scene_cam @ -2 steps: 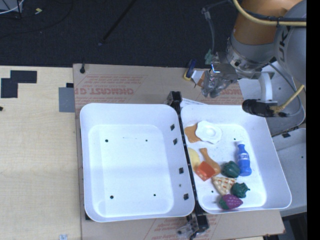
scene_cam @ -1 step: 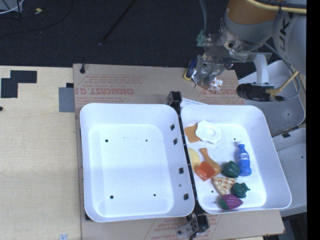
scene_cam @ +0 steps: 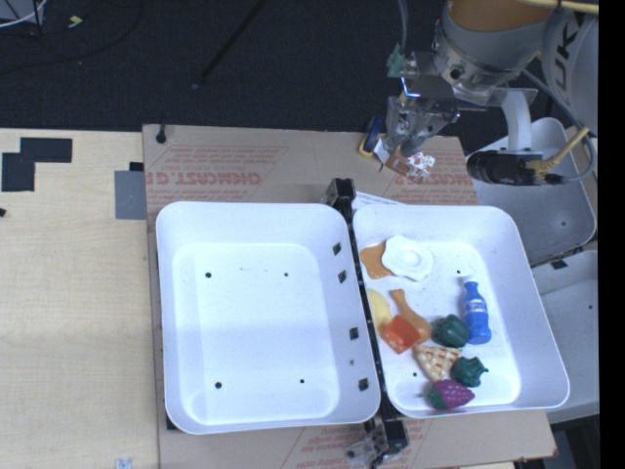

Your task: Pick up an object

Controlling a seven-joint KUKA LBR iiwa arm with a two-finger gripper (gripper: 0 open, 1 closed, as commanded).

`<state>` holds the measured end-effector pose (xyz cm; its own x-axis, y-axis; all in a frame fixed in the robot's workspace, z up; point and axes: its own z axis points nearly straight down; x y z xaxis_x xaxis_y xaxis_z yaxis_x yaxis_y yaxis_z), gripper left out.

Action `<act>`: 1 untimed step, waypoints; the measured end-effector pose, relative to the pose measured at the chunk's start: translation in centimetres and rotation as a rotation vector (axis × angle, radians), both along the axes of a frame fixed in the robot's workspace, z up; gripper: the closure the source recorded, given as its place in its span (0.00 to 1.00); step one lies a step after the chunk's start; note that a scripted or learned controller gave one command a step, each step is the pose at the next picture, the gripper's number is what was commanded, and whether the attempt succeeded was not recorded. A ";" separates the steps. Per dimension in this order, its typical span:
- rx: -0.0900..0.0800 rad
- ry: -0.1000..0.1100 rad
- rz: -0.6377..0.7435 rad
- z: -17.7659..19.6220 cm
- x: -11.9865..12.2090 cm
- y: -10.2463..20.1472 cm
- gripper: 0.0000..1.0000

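Bench (scene_cam: 68,291) filled the left and lower frame, light wood, with a cardboard sheet (scene_cam: 244,164) under the bins; printing on it was mirrored and hard to read. Left bin (scene_cam: 181,252) sat center-left in the frame. Right bin (scene_cam: 532,320) sat center-right, touching it along a black clip strip (scene_cam: 354,301).

Arm (scene_cam: 493,18) came in at upper right, cut off by the top edge, orange band partly visible. Gripper (scene_cam: 405,149) hung above the cardboard just beyond the right bin's far rim, upper center-right. A small yellow-and-blue item (scene_cam: 372,143) and a small pale, reddish thing (scene_cam: 418,164) showed right at its tip, but they were too small and blurred to say whether either was gripped or just lying on the cardboard behind. Could not tell how far the gripper was open.

Objects in the right bin, clustered in its left and lower part: white fried-egg piece (scene_cam: 407,258) over an orange piece (scene_cam: 372,258), blue bottle (scene_cam: 476,311) toward the right, yellow piece (scene_cam: 379,308) at the left wall, orange strip (scene_cam: 408,311), red piece (scene_cam: 400,333), dark green item (scene_cam: 450,331), waffle-like wedge (scene_cam: 437,360), second green item (scene_cam: 469,368), purple berry-like item (scene_cam: 449,394) lowest. Several overlapped, so their edges were unclear.
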<state>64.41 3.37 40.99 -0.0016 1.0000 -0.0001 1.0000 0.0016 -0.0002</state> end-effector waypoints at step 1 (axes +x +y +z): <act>0.000 -0.001 -0.002 3.1 0.0 -0.9 1.00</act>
